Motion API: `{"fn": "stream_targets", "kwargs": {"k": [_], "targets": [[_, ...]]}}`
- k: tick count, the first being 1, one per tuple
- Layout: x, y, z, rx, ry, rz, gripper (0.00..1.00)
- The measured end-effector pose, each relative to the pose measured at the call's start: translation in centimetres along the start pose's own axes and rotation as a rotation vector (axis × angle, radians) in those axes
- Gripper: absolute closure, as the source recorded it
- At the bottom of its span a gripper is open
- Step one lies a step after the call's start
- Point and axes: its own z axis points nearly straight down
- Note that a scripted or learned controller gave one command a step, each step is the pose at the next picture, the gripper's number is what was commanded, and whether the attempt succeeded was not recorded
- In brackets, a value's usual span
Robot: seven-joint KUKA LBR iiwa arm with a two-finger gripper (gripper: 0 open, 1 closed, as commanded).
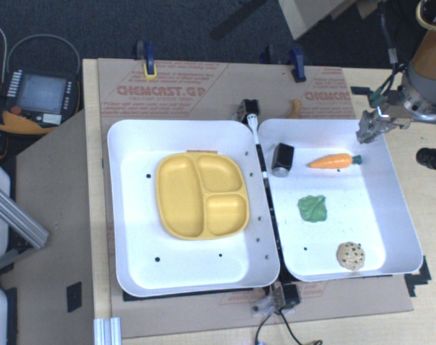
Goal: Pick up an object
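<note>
4 things are lying in the right bin (390,192), the carrot (332,162) nearest its far right corner where the gripper (368,129) is hanging empty, its opening impossible to tell, so the approach is just starting and needing a descent onto the carrot.

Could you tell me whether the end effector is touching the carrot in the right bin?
Apart. The camera view shows the end effector above the bin's far right corner, with bare white bin floor between it and the carrot.

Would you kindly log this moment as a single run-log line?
tool: above right bin far corner, holding nothing | right bin: carrot, black can, lettuce, cookie | left bin: yellow tray
</note>
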Motion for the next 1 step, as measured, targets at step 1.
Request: {"fn": "stream_targets", "kwargs": {"k": [1], "targets": [[5.24,-0.98,-1.18,0.005,0.005,-0.004,1.0]]}}
